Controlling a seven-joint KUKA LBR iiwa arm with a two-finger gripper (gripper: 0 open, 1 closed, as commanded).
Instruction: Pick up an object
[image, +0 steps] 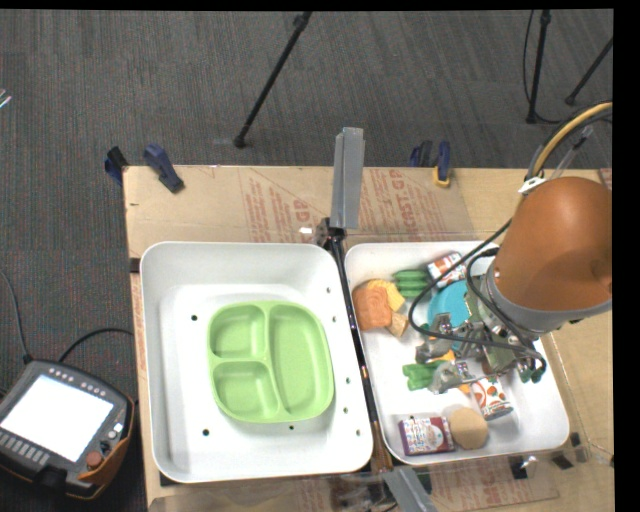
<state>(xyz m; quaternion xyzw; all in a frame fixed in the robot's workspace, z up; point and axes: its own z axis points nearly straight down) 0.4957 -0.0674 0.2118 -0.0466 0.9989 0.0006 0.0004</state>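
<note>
Gripper (455, 362) sits low in the right bin (555, 420), grip unclear. Crowding it: bread roll (373, 304) at ten o'clock, purple packet (424, 434) at six, green toy (425, 375) touching underneath.

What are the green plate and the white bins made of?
The green plate looks like moulded plastic: one even colour, rounded compartments, a soft matte sheen. The white bins also seem plastic, smooth with rounded corners and a slight gloss, though painted metal can't be ruled out.
</note>
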